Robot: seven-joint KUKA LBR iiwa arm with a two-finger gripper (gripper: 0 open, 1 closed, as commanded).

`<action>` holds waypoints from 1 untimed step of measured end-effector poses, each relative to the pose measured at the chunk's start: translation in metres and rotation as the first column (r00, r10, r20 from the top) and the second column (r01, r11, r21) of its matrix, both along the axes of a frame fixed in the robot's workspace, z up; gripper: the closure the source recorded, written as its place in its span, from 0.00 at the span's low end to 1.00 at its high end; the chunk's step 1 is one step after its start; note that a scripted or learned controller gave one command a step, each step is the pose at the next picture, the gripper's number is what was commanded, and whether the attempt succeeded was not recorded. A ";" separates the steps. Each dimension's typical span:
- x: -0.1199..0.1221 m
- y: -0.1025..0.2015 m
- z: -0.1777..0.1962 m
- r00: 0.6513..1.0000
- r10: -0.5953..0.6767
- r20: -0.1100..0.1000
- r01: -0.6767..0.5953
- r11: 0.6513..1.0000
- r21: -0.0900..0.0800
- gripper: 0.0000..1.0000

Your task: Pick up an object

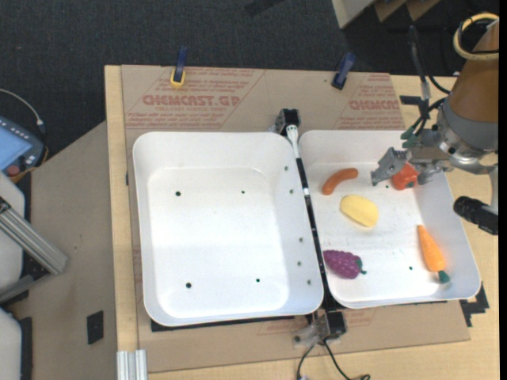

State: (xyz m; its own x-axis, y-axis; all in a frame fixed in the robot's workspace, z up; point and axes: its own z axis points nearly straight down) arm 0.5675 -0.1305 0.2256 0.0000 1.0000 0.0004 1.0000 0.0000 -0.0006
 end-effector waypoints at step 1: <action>-0.092 0.021 -0.094 1.000 -0.002 -0.016 0.002 1.000 0.005 0.00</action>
